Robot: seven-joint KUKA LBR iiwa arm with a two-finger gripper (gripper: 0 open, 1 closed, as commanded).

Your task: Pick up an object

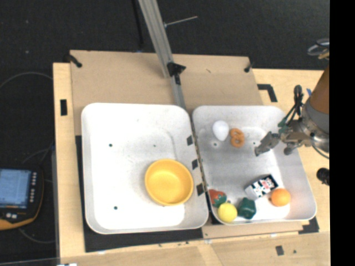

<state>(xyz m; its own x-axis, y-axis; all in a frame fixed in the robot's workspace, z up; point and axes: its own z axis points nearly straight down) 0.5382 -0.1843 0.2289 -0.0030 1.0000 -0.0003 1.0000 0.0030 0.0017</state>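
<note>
Gripper (275, 145) sits over the right bin's (252, 116) right side, fingers spread wide, nothing between them. Nearest items: a small orange ring-shaped piece (237, 137) and a white egg-shaped object (221, 129), both to its left, just beside each other and apart from the fingers. Along the near edge: black-and-white patterned box (261, 186), orange ball (280, 197) just right of it, dark green block (247, 208), yellow ball (227, 212), red-and-green piece (217, 196) by the left wall. Bin floor below the gripper is bare. Left bin (111, 126) holds one yellow bowl (168, 182), upright, near its right wall. Metal pole (158, 37) slants over the counter (127, 71) behind the bins. Handheld screen unit (18, 195) sits far left.
</note>
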